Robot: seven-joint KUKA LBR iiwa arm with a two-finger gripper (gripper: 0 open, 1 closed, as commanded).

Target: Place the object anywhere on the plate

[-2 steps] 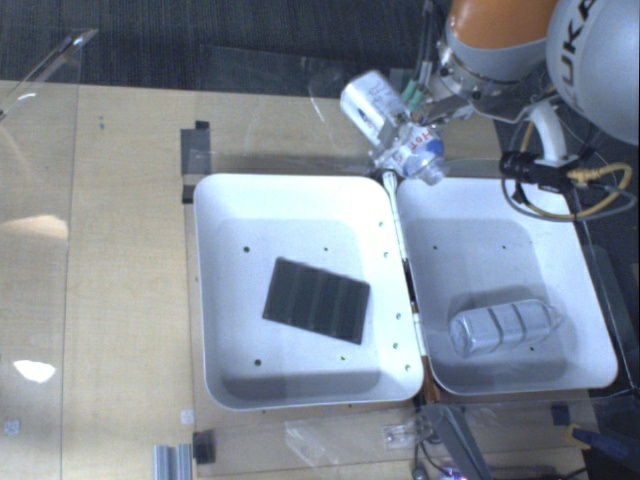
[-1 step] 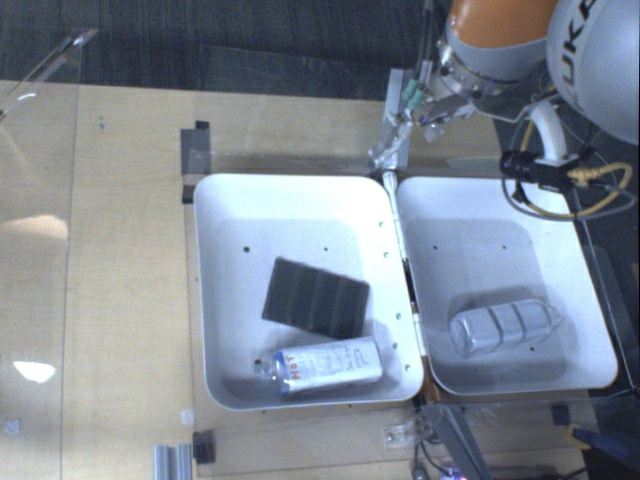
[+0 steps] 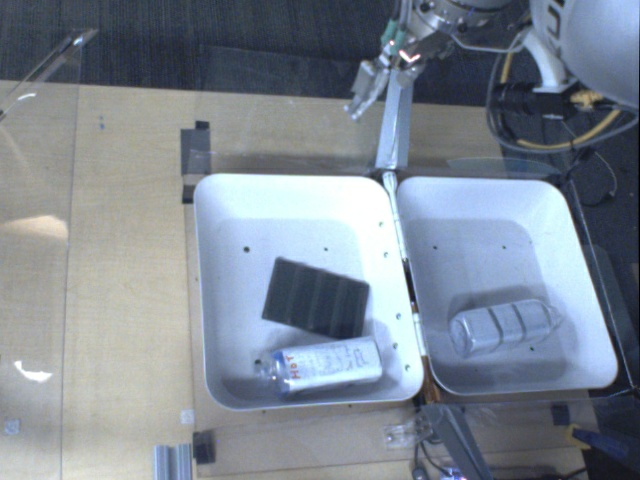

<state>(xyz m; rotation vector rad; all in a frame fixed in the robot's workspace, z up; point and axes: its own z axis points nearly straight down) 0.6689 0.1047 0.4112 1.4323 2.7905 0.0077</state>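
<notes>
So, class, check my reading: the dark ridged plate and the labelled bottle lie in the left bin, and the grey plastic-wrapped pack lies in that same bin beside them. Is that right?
Not quite. The camera view shows the dark ridged plate and the labelled bottle in the left bin, but the grey plastic-wrapped pack lies alone in the right bin, not beside them.

The wooden bench point(image 3: 110, 268) carries two shallow white bins touching side by side: the left bin point(image 3: 225, 218) toward nine o'clock, the right bin point(image 3: 560, 218) toward three o'clock. A clear plastic sheet point(image 3: 40, 168) lies flat on the bench's nine o'clock side.
</notes>
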